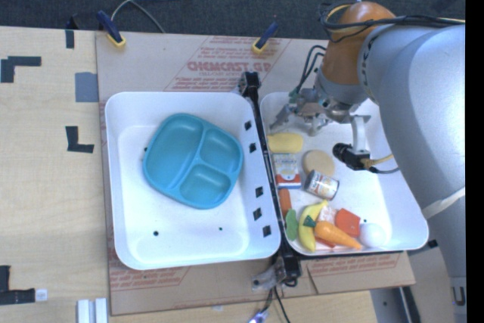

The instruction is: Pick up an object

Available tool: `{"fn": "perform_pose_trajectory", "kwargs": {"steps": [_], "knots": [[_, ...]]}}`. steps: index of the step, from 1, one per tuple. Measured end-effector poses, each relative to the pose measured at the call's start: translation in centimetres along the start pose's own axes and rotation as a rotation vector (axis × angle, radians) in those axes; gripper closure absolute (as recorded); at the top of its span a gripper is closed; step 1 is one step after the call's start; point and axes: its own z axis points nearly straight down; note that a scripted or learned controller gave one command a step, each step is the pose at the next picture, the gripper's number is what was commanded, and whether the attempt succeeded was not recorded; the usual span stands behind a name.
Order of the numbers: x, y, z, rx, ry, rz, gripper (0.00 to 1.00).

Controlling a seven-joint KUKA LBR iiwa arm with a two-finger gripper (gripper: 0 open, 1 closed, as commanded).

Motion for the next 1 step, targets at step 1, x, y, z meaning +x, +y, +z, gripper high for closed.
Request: {"fn": "perform_pose_trajectory", "kwargs": {"steps": [1], "knots": [[-0.31,-3.54,-0.09,-0.001,-0.001,0.0,0.0]]}}
